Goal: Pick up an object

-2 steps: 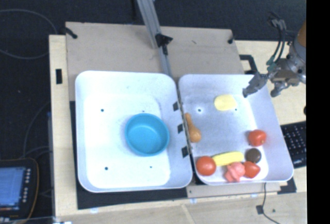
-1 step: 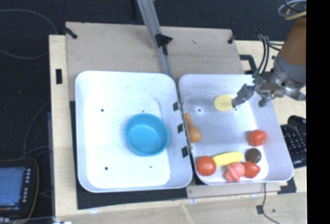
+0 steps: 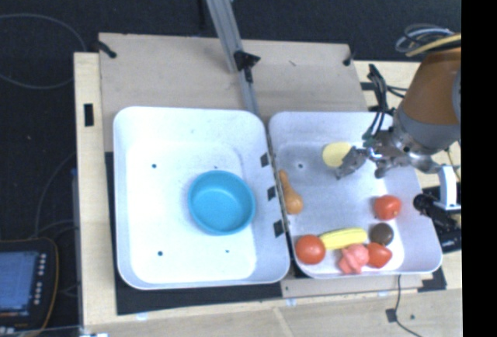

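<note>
Much bare floor, right bin (image 3: 311, 133)

A robotics lab: plywood bench (image 3: 89, 172) over black floor, loose cables (image 3: 39, 25), metal camera pole (image 3: 221, 9).

No readable text, labels, brand names, numbers or signs appear anywhere. A small screen (image 3: 19, 281) at the lower left corner glows blue, but whatever it displays is too small and blurred to make out.

One fixed overhead camera, slanted down, both bins (image 3: 194, 126) in frame
</note>
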### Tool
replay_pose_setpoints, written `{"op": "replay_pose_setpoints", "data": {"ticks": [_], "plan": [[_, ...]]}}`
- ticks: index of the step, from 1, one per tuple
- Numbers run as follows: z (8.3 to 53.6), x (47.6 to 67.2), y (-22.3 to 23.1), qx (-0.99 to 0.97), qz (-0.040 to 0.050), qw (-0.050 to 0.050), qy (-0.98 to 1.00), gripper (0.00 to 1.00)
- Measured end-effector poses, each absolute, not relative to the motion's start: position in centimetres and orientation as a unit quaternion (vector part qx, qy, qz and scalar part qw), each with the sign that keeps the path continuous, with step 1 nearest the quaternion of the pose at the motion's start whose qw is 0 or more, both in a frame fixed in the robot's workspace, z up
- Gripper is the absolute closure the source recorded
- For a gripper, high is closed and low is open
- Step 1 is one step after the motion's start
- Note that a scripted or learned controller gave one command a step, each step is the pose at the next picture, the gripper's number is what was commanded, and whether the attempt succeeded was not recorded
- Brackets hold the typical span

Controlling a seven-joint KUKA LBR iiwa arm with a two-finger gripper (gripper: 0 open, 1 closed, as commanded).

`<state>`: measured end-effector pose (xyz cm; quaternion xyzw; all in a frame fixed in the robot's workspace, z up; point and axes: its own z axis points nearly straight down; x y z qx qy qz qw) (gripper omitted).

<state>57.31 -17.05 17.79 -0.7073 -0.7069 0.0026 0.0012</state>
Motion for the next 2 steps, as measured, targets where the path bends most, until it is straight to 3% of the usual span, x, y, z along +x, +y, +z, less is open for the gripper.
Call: {"op": "replay_pose_setpoints", "data": {"ticks": [1, 2], "plan": [[13.3, 57.7, -17.4, -0.709, 0.0025, 0.001, -0.705, 0.00], [14.9, 58.0, -17.5, -0.711, -0.0018, -0.003, -0.704, 1.00]]}}
